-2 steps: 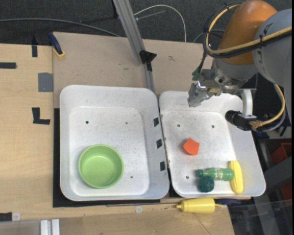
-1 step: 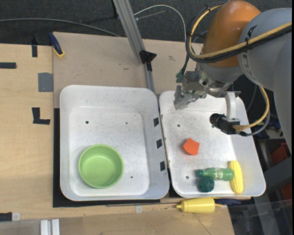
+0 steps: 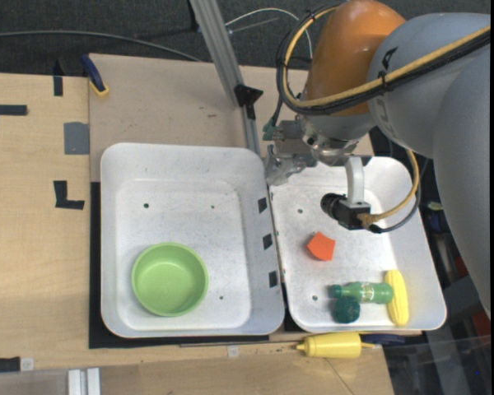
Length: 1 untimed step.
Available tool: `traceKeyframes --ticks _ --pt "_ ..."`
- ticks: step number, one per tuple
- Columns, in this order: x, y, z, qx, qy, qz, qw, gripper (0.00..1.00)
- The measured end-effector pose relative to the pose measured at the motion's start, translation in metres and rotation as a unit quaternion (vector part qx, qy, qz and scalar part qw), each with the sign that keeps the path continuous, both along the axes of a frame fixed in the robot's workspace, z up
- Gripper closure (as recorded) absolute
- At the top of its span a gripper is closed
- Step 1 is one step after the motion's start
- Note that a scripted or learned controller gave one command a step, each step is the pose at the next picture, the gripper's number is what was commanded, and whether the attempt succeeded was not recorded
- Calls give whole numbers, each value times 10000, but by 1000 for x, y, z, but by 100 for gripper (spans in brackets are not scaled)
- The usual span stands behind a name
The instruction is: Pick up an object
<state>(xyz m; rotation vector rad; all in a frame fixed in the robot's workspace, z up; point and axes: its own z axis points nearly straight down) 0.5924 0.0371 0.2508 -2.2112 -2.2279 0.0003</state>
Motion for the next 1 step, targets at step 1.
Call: traceKeyframes --ticks 1 --pt "-9 54 -21 -6 13 -4 10000 100"
